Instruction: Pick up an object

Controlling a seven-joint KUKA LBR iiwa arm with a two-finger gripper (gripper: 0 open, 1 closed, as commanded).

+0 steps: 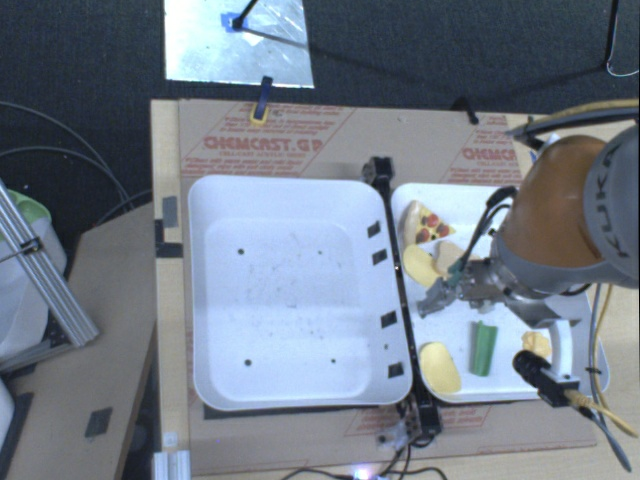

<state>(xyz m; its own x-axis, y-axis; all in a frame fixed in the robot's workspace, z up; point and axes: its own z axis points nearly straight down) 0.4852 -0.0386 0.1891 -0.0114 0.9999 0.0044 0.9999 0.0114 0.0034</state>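
Observation:
My gripper (440,294) hangs low over the middle of the right bin (470,193), below the grey arm with its orange band (560,208). Just beyond its tip lie a yellow piece (419,265) and a beige piece (449,255), very close to it. A pizza-slice toy (428,225) lies at the bin's far left. A green block (484,349) and a yellow rounded object (440,366) rest nearer the front. Another small yellow-brown item (535,343) sits partly under the arm. I see nothing held in the gripper.
The left bin (215,268) stands beside the right one, with black clips (380,258) along their shared wall. Both rest on a cardboard sheet (330,133). A shiny metal plate (238,28) lies on the floor behind. Aluminium framing (40,268) stands at the left.

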